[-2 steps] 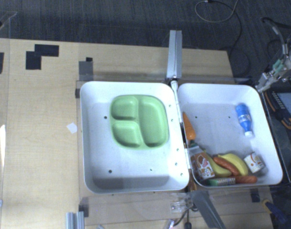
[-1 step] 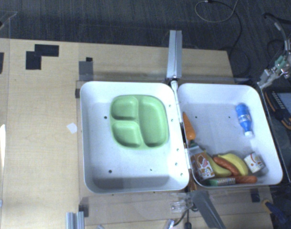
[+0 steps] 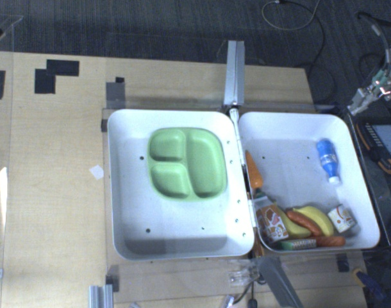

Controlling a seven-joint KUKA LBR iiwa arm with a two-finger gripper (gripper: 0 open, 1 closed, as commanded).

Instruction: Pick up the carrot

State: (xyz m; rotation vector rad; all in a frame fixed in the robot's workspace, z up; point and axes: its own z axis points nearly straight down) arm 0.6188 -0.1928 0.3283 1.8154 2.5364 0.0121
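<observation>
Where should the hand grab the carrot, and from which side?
Judging by its pose, grip the carrot mid-body from above. It lies lengthwise against the right bin's left wall, leafy end toward the snack packet. Set the fingers across its narrow width; the wall side is tight, so the fit may be marginal.

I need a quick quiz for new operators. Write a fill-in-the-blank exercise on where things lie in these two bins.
1. The green divided plate lies in the ____ bin.
2. The carrot lies against the right bin's ____ wall.
3. The bottle has a ____ body and a white cap.
4. The banana lies near the right bin's ____ edge.

Missing words: left; left; blue; front
</observation>
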